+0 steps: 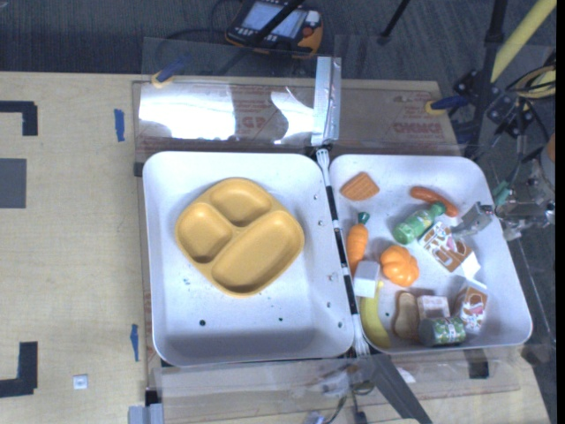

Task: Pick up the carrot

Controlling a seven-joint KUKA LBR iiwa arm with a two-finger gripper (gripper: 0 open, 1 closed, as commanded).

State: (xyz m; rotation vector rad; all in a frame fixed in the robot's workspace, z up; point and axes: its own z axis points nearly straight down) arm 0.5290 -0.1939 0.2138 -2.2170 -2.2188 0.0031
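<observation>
Jaws point(477, 219) at right bin's point(508, 263) right rim, over cartons; open or shut, cannot tell. Carrot point(356, 243) well left of jaws, against divider, just left of orange pumpkin point(399, 265), untouched.

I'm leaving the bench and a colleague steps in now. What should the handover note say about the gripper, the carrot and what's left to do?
Gripper: at the right bin's right edge, carrying nothing.
Carrot: lies at the right bin's left wall, green top pointing away from the camera, beside the orange pumpkin-like toy and above the banana.
The yellow divided plate sits in the left bin.
Done: nothing; the carrot is untouched.
Left: move across the bin, grasp the carrot, lift.
</observation>
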